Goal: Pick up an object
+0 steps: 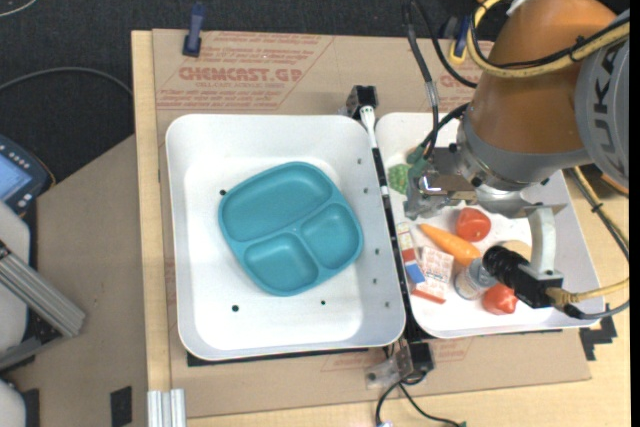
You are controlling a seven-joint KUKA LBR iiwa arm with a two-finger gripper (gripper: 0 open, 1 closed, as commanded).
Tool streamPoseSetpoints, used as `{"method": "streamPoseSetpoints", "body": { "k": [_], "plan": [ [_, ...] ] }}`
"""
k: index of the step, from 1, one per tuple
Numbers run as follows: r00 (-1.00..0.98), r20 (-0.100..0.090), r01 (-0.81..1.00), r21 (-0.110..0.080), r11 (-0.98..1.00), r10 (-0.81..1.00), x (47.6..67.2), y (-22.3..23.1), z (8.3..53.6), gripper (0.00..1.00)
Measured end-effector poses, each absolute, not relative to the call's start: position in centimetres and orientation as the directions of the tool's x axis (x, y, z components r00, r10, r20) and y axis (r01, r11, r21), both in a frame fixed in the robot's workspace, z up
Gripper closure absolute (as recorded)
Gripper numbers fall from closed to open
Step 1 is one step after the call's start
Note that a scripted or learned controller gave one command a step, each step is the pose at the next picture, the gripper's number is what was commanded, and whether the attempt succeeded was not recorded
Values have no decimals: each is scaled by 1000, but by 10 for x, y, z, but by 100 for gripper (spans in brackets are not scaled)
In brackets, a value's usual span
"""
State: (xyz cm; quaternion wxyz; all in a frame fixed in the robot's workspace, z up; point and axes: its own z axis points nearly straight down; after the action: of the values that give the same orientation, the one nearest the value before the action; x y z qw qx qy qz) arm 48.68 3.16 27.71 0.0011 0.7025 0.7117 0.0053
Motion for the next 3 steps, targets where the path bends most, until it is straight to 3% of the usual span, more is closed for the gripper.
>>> {"method": "streamPoseSetpoints", "body": {
  "k": [1,2,3],
  "plan": [
    [-14,7,1000,15,14,1000,480,126,393,100],
    [-2,0,1000,3,2,1000,480,119,397,100],
    [6,0,1000,8,-6,1000,480,60,443,100]
  ]
}}
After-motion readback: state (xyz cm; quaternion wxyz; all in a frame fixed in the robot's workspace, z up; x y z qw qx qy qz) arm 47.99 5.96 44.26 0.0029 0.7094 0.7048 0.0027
